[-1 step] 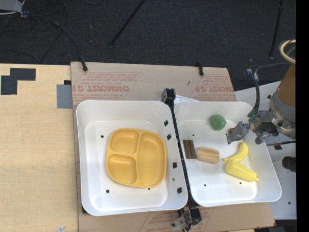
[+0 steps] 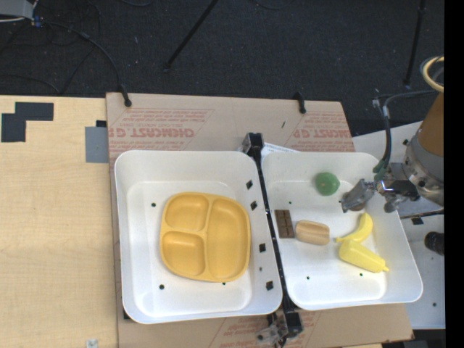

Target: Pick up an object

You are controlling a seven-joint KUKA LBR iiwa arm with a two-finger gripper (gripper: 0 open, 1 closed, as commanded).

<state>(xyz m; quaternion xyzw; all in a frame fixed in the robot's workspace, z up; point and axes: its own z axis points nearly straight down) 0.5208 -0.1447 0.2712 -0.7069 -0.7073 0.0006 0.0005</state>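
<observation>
My gripper (image 2: 375,194) hovers over the right side of the right bin (image 2: 406,285), open, with nothing between its fingers. Just below it lies a yellow banana (image 2: 360,228), and a yellow wedge-shaped object (image 2: 362,257) touches the banana's lower end. A green ball (image 2: 327,183) rests to the gripper's left, near the bin's back. A tan cylinder (image 2: 312,232) lies in the bin's middle, beside a small brown block (image 2: 284,223) close to the divider.
The left bin (image 2: 138,194) holds a yellow divided plate (image 2: 205,235). A black divider rail (image 2: 262,216) runs between the bins. Cardboard lies under both bins, and a wooden bench top (image 2: 51,230) extends to the left.
</observation>
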